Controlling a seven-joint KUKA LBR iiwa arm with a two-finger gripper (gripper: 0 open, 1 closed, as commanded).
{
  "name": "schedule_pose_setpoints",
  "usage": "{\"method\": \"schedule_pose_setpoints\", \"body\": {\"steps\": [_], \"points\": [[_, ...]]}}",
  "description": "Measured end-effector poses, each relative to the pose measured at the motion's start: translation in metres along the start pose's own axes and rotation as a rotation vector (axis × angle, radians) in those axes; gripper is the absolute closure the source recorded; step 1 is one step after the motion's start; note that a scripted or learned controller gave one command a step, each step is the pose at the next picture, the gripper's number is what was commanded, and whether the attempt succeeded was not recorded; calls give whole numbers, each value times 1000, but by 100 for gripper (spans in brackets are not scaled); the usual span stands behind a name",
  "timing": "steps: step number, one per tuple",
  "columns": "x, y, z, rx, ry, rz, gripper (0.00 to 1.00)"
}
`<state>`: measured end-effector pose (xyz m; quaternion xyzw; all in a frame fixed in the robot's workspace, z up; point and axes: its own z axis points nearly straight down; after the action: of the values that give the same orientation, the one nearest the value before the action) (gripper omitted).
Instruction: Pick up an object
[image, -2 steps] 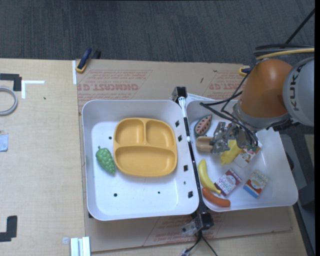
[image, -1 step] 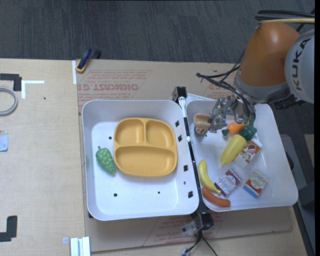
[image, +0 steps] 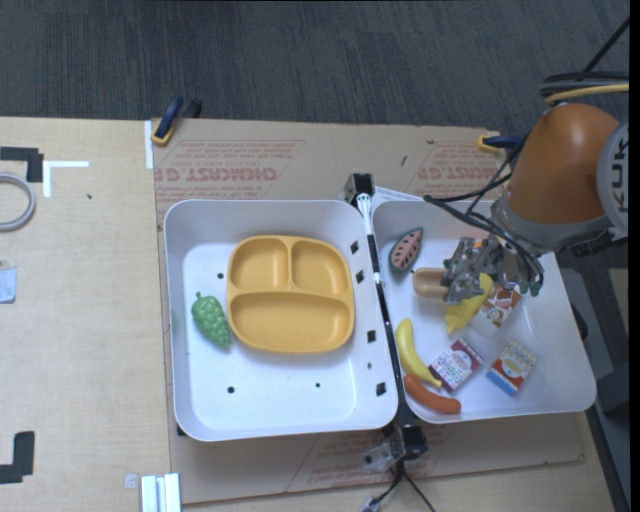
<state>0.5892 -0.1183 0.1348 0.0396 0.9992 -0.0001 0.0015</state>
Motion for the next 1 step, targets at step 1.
{"method": "schedule_pose_setpoints", "body": {"steps": [1], "points": [[14,-24,38,-1,-7,-178,100]]}}
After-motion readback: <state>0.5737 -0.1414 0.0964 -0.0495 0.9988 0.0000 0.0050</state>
